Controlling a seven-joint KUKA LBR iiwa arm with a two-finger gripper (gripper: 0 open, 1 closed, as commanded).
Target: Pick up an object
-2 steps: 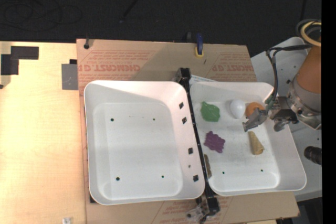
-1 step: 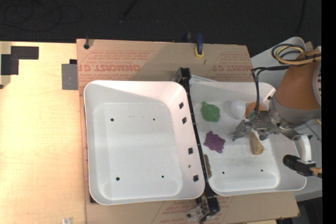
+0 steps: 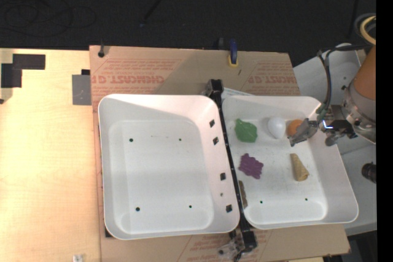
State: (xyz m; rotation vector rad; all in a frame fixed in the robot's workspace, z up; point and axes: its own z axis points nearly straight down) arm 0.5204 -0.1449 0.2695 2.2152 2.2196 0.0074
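Green lump [image 3: 246, 131], purple lump [image 3: 250, 165], white ball [image 3: 277, 127], orange piece [image 3: 295, 126], tan cone [image 3: 299, 167].

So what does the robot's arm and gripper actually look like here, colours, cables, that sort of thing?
The arm enters from the right with an orange band above a grey wrist. Dark cables loop along it. The gripper is dark grey metal with slim fingers, and a small bluish-white glint shows on its body.
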